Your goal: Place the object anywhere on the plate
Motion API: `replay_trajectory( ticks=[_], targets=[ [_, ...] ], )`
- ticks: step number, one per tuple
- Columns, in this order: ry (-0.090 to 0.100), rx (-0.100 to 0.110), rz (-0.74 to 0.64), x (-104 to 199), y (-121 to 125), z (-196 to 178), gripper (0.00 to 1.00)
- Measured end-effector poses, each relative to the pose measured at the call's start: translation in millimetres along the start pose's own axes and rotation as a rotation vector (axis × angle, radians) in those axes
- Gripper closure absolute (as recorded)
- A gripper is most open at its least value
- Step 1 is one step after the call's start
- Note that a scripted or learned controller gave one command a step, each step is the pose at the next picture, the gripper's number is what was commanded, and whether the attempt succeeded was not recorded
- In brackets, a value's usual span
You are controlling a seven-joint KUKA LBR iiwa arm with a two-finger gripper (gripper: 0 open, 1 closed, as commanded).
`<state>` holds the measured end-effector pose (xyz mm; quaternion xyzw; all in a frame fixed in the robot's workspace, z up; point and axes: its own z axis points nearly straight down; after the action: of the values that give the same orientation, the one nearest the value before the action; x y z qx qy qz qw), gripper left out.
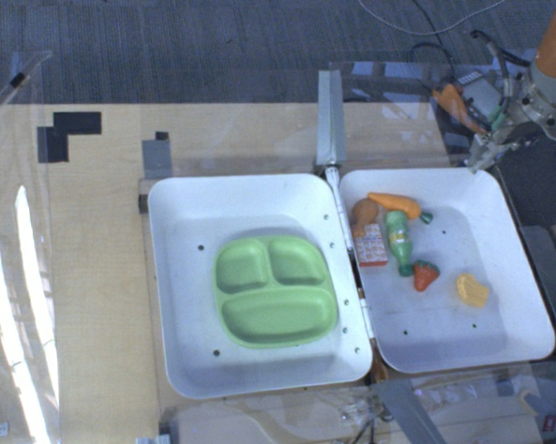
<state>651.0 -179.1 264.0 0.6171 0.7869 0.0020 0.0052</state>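
Wooden bench; carrot [394, 203] lies left-right, green tip right; claw [488, 147] state unclear.

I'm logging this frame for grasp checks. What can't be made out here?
- Gripper: small and blurred at the right bin's far corner; finger state unreadable.
- Arm: cut off by the frame's right edge.
- Carton: label too small to read.
- Yellow item: too blurred to identify.

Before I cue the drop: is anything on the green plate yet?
No. The green plate lies bare in the left bin; the toys sit in the right bin.
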Motion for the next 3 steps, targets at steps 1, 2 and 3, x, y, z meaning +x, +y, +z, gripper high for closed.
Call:
replay_trajectory(
  ticks=[1, 2, 3],
  targets=[
    [0.003, 0.001, -0.075, 66.7, -3.4, -16.7, 1.00],
    [0.005, 0.004, -0.170, 119.2, -18.5, 40.7, 1.00],
    [0.005, 0.003, -0.012, 194.5, 26.0, 25.7, 1.00]
  ],
)
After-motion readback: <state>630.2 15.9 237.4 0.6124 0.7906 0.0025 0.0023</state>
